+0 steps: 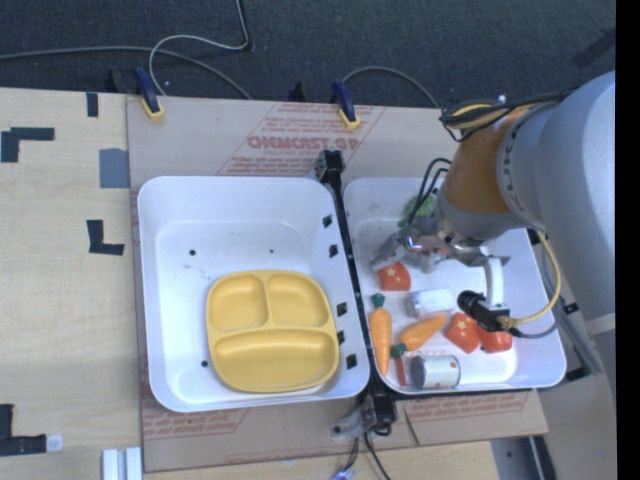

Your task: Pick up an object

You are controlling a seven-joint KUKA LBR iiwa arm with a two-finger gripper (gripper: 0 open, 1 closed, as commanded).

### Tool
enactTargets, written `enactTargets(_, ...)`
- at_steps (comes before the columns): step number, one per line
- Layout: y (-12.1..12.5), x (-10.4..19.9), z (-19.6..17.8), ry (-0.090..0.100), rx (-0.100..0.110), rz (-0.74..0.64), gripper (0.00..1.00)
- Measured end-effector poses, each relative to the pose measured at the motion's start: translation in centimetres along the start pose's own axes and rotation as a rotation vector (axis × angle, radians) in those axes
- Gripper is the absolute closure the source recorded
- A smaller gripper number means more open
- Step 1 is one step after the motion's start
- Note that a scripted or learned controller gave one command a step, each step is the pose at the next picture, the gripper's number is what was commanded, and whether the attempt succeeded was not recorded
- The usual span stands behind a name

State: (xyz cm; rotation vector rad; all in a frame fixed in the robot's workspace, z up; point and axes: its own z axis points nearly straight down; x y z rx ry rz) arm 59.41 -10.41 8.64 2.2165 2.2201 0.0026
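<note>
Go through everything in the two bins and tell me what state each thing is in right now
Yellow divided plate: flat in the left bin.
Long carrot: lying lengthwise in the right bin.
Short carrot: lying at a slant.
Can: on its side.
Gripper: low over the right bin, above a small red piece.

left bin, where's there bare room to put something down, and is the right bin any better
In the left bin, the floor is bare along the far side, between the back wall and the yellow divided plate, and in a narrow strip left of the plate. The right bin is crowded: carrots, red pieces and a can sit under the gripper.
</note>
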Motion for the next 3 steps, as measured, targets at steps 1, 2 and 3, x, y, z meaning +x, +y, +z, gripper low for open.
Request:
enactTargets(1,0.9,-0.2,0.0,0.002,0.004,0.0,0.0)
enactTargets(2,0.3,0.7,0.0,-0.001,0.0,0.001,0.0)
enactTargets(3,-1.3,0.9,0.0,-0.001,-0.002,0.001,0.0)
